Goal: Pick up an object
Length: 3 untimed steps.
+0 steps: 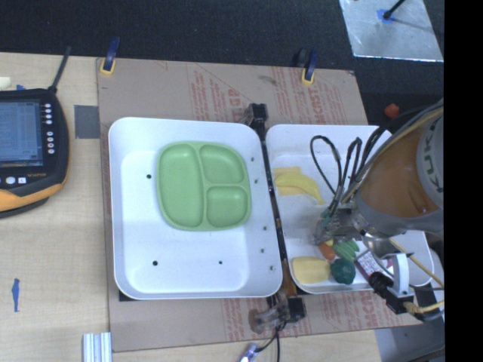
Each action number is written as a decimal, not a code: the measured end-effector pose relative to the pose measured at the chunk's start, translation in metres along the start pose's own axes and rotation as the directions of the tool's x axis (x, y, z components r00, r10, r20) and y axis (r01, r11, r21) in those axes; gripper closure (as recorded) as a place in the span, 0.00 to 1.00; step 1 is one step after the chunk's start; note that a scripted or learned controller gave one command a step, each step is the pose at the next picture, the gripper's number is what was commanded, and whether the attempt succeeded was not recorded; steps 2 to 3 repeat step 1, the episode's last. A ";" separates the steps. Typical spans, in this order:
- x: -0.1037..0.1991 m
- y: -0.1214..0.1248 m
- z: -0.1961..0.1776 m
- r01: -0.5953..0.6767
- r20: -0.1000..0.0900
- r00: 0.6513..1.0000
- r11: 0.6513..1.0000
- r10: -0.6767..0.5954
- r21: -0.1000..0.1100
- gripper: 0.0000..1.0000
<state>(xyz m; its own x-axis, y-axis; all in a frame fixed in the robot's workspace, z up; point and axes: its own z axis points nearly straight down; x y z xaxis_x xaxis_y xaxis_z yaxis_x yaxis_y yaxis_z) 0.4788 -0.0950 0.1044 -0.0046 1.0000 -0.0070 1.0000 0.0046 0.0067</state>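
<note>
In the right white bin (302, 138), near its front edge, lie a pale yellow flat piece (309, 269), a dark green round object (343, 271) and a small orange piece (327, 250). The gripper (337, 228) is low just above them; I cannot tell its opening. The descent should be straight, centred on one object. Farther back lies a yellow banana-shaped toy (296, 183).

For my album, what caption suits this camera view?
KUKA arm reaches into right bin of toys; green divided plate sits in left bin.
</note>
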 end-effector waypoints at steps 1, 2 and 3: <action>0.074 0.046 -0.129 0.000 -0.008 1.000 1.000 0.000 0.009 1.00; 0.074 0.046 -0.129 0.000 -0.008 1.000 1.000 0.000 0.009 1.00; 0.074 0.046 -0.129 0.000 -0.008 1.000 1.000 0.000 0.009 1.00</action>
